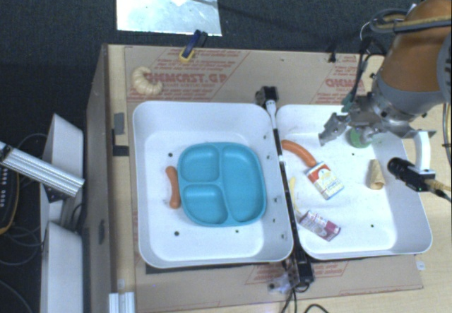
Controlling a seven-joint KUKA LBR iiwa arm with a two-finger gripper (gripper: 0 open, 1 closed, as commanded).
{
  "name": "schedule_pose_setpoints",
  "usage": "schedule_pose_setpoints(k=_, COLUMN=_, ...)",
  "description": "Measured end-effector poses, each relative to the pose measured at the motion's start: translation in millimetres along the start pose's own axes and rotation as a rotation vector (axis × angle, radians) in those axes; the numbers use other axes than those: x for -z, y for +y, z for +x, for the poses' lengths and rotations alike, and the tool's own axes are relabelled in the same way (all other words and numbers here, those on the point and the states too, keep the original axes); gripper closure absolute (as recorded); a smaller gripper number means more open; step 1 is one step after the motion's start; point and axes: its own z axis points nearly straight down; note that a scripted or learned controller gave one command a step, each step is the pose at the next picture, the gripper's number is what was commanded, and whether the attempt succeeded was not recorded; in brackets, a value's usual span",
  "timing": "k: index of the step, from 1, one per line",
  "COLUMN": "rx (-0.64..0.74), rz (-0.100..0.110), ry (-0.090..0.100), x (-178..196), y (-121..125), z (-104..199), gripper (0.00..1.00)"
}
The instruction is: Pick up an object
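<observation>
My gripper [344, 128] hangs over the far part of the right bin [406, 234], at the end of the grey arm with its orange band. A small green object [359, 138] lies just beneath it; I cannot tell whether they touch. Left of the gripper an orange sausage-shaped piece [300, 152] lies near the bin's left wall. A small white, red and yellow carton [325, 181] sits in the middle of the bin. Toward the front lies a red and silver packet [319, 225], and a tan piece [375, 174] lies to the right.
The left bin [152, 135] holds a blue divided plate [220, 183] and an orange sausage [173, 186] beside it. A black clamp [268, 97] sits at the far end of the divider between the bins. A black part [409, 172] juts over the right bin's right side.
</observation>
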Motion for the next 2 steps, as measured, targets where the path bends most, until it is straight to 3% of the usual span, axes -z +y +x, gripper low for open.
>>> schedule_pose_setpoints(k=1, rx=-0.002, rz=0.005, ry=0.0, x=-123.6, y=28.4, z=-18.6, gripper=0.0)
schedule_pose_setpoints(k=2, rx=-0.002, rz=0.002, ry=0.0, x=-156.7, y=24.9, z=-14.9, gripper=0.0)
